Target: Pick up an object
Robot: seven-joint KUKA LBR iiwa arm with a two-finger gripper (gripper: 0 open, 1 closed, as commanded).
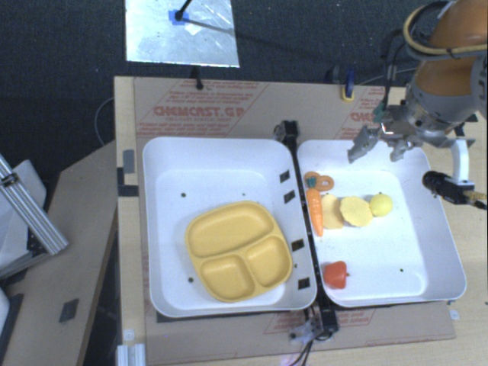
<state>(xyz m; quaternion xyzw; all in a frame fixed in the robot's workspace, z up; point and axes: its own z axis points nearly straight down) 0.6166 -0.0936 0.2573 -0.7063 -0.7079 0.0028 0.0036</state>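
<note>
Arm came in from upper right of frame, grey w/ orange band at top right corner. Gripper (pixel 379 145) hung over the upper edge of the right bin (pixel 438 261), near its back rim; two fingers were spread apart, one at left (pixel 360 149) and one at right (pixel 399 149), w/ nothing btwn them, so the claw was open and held nothing. Objs to pick all lay in right bin, below and left of the gripper, well apart from it. Along the bin's left side: a small orange ring-like piece (pixel 320 181) at top, an orange carrot (pixel 314 211) just below it, running down the frame. Just right of carrot a pale yellow chunk (pixel 332 212), then a yellow round slice (pixel 355 210) touching or just beside it, then a small yellow ball/lemon (pixel 380 204) at slice's right. A red piece (pixel 335 274) sat alone lower in the bin, near front-left corner. Left bin (pixel 164 204) held a yellow divided tray (pixel 239 250), 3 compartments, in its lower centre. A shiny foil sheet (pixel 181 21) w/ a blue mark lay at upper left of frame, beyond the bench.
</note>
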